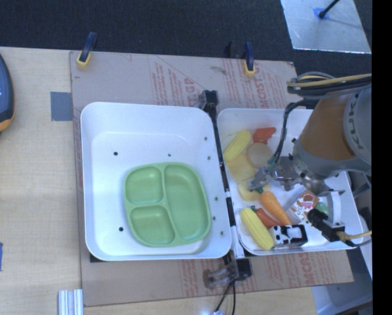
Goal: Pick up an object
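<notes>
Grey arm (353, 120), orange band, black and yellow cables, metal tool (274, 174)

One camera sits high above the bench (39, 195) and looks down at a slant. It is far enough back to see both white bins (98, 176) whole. The arm (333, 133) comes in from the right.

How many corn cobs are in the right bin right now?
2. One corn cob lies near the bin's far left corner; the other corn cob lies at the near edge beside the carrot. The arm may hide more.
</notes>
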Robot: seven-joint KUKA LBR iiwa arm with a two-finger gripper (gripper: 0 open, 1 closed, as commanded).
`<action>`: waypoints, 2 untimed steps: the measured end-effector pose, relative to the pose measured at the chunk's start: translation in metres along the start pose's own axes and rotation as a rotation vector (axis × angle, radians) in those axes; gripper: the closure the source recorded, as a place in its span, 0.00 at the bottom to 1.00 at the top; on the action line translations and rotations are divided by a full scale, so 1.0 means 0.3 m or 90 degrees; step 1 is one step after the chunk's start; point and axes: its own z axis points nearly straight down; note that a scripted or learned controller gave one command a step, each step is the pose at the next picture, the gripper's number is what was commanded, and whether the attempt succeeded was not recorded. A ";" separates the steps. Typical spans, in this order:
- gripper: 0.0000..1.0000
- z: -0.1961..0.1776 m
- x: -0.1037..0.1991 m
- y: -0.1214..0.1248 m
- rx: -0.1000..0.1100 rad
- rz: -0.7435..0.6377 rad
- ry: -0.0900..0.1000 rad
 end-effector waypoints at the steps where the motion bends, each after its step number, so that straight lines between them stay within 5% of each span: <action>1: 1.00 -0.034 -0.003 -0.002 0.001 -0.001 0.000; 2: 1.00 -0.348 0.268 0.118 -0.004 -0.003 0.000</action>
